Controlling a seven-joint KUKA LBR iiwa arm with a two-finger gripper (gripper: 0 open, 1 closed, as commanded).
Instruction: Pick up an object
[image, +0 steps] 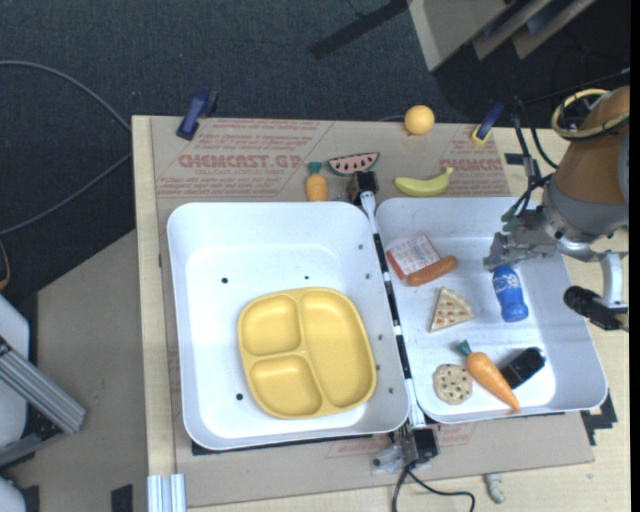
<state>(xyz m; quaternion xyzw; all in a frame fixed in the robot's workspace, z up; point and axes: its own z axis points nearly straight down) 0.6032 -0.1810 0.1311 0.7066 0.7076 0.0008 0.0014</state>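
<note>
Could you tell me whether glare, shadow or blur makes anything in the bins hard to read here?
In the camera view, lighting is even and soft; the white right bin is bright but not blown out. The carrot and blue bottle cast only faint shadows. Small items such as the cookie look slightly soft, and the gripper area is too indistinct to read in detail.

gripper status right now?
Gripper: down over the top of the blue bottle in the right bin; open or closed cannot be told, no grasp confirmed.
</note>
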